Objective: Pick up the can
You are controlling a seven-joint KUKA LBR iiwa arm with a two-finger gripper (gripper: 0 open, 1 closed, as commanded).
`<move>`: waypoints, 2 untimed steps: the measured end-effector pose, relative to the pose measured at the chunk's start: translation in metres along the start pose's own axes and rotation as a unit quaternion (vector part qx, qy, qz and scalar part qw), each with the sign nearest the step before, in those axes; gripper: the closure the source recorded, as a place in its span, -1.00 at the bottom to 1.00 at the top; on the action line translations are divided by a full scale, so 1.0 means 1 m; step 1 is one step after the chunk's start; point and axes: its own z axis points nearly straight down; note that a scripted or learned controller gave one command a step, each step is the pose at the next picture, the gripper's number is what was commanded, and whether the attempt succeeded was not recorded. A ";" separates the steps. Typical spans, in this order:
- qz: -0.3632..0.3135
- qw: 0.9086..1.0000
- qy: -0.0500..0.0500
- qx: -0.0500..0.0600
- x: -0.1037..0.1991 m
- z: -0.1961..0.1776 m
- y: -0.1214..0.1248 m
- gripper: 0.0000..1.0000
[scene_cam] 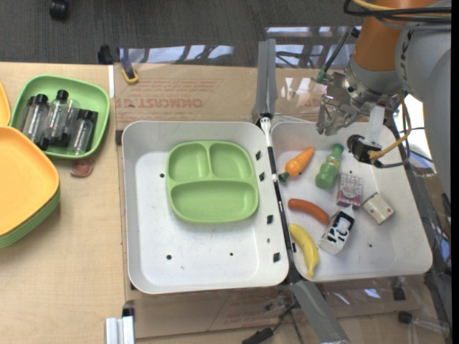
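Note:
A small can point(351, 188) with a pink and white label lies in the right bin point(401, 260), right of a green bottle point(328, 170). My gripper point(332, 125) hangs over the back of that bin, up and to the left of the can and just above the bottle. It is open, with nothing between its fingers, and it stands apart from the can.
The right bin also holds a carrot point(300, 161), a red sausage point(308, 209), a banana point(306, 247), a black and white pack point(338, 233) and a small white box point(377, 208). A green divided plate point(212, 180) lies in the left bin point(143, 213). A cable point(380, 153) loops beside the wrist.

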 end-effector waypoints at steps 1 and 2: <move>0.043 0.999 0.000 0.002 -0.043 0.007 -0.015 1.00; 0.036 0.999 0.000 0.002 -0.024 0.020 -0.038 1.00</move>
